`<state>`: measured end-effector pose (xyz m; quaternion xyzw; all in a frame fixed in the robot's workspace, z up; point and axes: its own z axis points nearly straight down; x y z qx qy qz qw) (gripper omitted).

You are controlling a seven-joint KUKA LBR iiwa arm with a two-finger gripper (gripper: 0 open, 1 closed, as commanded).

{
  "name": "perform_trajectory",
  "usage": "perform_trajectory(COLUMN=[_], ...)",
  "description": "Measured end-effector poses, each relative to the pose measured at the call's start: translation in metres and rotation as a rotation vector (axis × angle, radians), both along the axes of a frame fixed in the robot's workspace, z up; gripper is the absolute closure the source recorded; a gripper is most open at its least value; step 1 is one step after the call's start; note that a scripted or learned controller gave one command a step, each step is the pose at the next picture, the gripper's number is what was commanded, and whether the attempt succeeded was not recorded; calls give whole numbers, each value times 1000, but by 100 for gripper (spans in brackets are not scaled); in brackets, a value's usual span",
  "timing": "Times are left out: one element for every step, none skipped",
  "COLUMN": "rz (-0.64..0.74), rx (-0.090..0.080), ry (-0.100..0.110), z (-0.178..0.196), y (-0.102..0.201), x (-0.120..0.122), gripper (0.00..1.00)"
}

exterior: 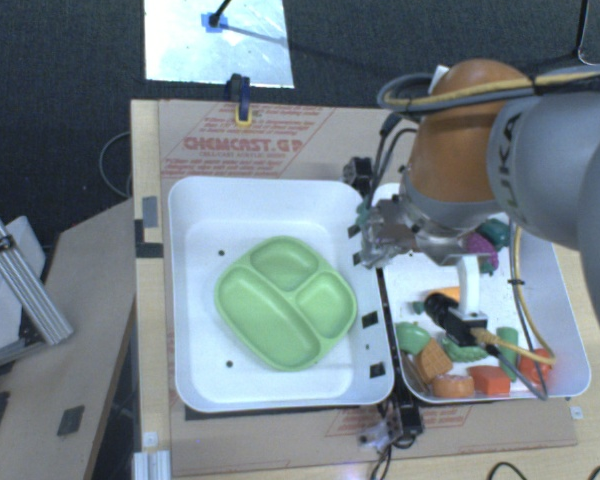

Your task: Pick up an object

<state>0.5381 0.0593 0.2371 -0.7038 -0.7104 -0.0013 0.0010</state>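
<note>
My gripper (376, 240) hangs low over the wall between the two bins, at the left edge of the right bin (570, 353); the grey arm and orange band cover that bin's far half. Small toys lie along the right bin's near side: a green piece (412, 337), an orange wedge (435, 360), a red block (490, 380) and another red-orange piece (536, 364). A magenta piece (484, 250) and a teal piece (496, 231) peek out beside the wrist. I see nothing between the fingers.
The left bin (205, 218) holds a light green divided plate (285, 303) in its middle. Brown cardboard (250, 138) lies under the bins, with a blue-and-yellow clamp (241, 98) at its far edge.
</note>
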Motion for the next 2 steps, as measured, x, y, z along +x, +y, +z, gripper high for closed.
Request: perform_trajectory(rz=[-2,-4], rx=[-2,-3], ry=[-1,1], z=[-4,-4], y=[18,19], x=[-4,-13], gripper=[100,100])
